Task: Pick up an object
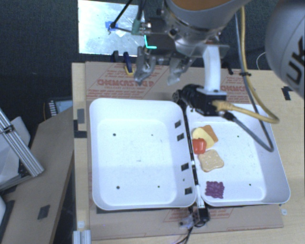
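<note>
- The grey arm (pixel 286 43) with its orange band (pixel 202 5) looms closest to the lens, filling the top right of the camera view.
- Below the wrist hangs the claw (pixel 158 72), its two metal fingers (pixel 142 71) spread well apart with nothing between them.
- The claw hangs above the far edge of the counter (pixel 119 81), over the brown printed cardboard beyond the back rim of the left bin (pixel 133 155), not over either bin's floor.
- A white post and a black fitting (pixel 200 101) stand just beside the claw, at the back end of the divide between the two bins; a yellow cable (pixel 252 110) and a grey cable (pixel 257 136) run from there across the right bin's back corner.
- The right bin (pixel 257 167) holds all the pickable things, clustered near its left wall, well apart from the claw.
- An orange wedge (pixel 208 133) lies furthest back, with a small red block (pixel 199 145) touching its front edge.
- A tan toast-shaped slice (pixel 211 161) lies just in front of the red block.
- A purple bunch of grapes (pixel 214 189) lies nearest the front rim, a little apart from the slice.
- Black clips (pixel 183 167) line the wall between the bins.
</note>
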`<act>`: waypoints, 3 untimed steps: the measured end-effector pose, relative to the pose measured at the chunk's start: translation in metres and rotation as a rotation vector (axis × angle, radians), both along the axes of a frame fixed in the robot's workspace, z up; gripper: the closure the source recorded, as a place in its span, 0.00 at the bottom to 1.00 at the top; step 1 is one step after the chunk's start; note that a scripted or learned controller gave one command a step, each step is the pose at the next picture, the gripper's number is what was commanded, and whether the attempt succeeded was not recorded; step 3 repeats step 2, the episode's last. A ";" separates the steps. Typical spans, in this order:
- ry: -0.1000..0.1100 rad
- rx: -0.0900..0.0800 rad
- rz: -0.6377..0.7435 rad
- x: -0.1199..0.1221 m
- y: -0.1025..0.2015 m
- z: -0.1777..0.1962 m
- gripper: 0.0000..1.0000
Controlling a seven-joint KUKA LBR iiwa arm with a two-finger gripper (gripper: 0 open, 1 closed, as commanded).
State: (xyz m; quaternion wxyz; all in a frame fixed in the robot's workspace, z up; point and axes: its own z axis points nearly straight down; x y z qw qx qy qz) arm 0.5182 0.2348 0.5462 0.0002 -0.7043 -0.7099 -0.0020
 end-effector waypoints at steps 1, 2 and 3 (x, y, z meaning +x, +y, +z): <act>-0.002 0.002 0.003 0.000 0.000 0.011 1.00; -0.001 0.002 0.004 0.000 0.000 0.011 0.00; -0.001 0.002 0.004 0.000 0.000 0.011 0.00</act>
